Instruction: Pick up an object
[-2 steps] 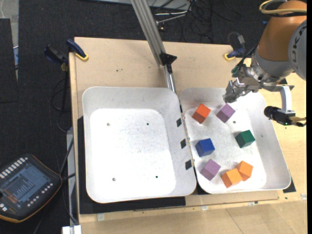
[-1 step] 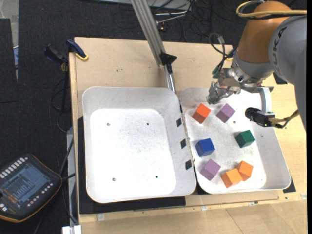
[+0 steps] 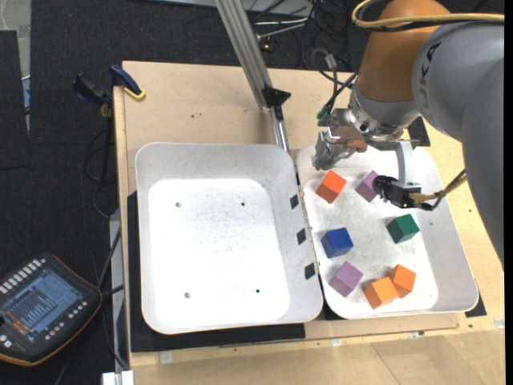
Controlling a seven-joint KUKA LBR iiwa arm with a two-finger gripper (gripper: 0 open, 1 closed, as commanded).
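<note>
Several small blocks lie in the right bin [image 3: 449,283]: an orange block [image 3: 330,187] at the far left, a light purple one [image 3: 367,186] beside it, a green one [image 3: 402,228], a blue one [image 3: 337,241], a purple one [image 3: 347,278] and two orange ones [image 3: 380,292] [image 3: 404,279] near the front. My gripper [image 3: 330,154] hangs over the bin's far left corner, just above and behind the orange block. Nothing shows between its fingers.
The left bin [image 3: 160,171] lies beside the right one, with a few dark specks on its floor. A slanted metal pole [image 3: 244,42] crosses above the bench's back. A blue and yellow clamp [image 3: 120,81] sits at the bench's far left corner. A teach pendant [image 3: 40,303] lies at lower left.
</note>
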